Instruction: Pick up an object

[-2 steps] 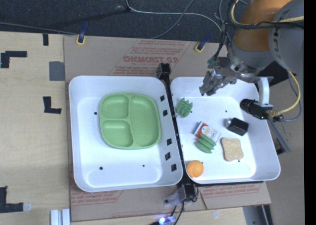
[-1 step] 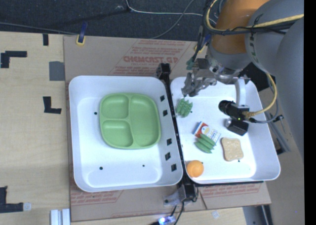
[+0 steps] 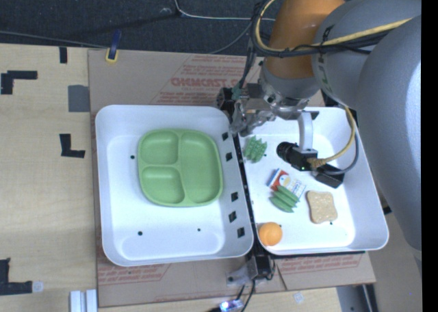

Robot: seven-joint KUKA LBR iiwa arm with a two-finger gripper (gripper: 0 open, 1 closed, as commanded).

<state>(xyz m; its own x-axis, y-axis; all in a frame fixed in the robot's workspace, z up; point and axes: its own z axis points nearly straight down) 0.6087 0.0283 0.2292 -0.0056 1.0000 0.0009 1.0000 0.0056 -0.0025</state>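
Observation:
My gripper (image 3: 246, 124) hangs over the upper left corner of the right bin (image 3: 356, 167), close to the divider between the bins. Just below it lies a green leafy toy (image 3: 256, 148), apart from the fingers as far as I can see. Lower in the same bin lie a small white and red carton (image 3: 285, 181), a green pea pod (image 3: 285, 200), a slice of toast (image 3: 321, 206) and an orange (image 3: 271, 234). The arm's wrist hides the fingers' state.
The left bin (image 3: 116, 167) holds a green divided plate (image 3: 181, 167). A black camera module (image 3: 295, 155) and cables hang from the wrist over the right bin. The bulky grey arm covers the upper right.

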